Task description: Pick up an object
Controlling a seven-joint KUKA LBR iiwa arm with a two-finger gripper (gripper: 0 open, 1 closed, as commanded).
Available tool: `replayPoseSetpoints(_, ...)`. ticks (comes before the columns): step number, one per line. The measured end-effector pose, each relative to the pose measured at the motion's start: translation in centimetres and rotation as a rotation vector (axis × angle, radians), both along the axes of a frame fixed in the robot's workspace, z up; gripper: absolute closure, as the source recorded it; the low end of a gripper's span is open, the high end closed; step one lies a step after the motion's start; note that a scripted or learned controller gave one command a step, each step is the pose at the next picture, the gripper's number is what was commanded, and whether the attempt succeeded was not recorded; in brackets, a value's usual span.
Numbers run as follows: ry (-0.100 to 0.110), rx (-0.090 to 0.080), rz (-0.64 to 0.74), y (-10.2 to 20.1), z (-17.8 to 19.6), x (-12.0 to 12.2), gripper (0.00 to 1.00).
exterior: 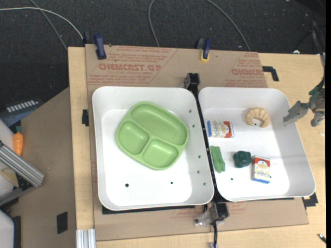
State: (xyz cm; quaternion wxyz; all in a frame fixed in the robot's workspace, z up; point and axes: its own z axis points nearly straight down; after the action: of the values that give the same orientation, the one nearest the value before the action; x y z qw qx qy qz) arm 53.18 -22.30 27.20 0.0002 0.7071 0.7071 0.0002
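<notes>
Nothing has been picked up yet, as far as the view shows: the claw [302,112] sits at the far right, over the right rim of the right bin [297,149], and carries nothing; whether it is spread or pressed together I cannot tell, since it is small and partly cut off at the frame edge. All 5 candidate things lie in the right bin: a tan ring-shaped pastry toy [257,117] near the back, closest to the claw; a small white carton [220,129] near the bin's left wall; a green stick-like piece [217,158] just beside that same wall; a dark green lump [241,159] near the middle; and a second small carton [261,170] almost touching the lump on its right. The left bin [103,138] holds 1 green divided plate [152,135]. So the whole grasp is left to do. For room, the pastry toy stands well apart from the others with open floor around it, while the stick hugs the wall and the lump and second carton crowd each other, leaving a closing claw little space between them.
</notes>
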Motion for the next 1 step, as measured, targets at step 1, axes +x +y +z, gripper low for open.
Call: replayPoseSetpoints(1, -0.003, 0.0, 0.005, 3.38, 3.43, 5.83, 0.0)
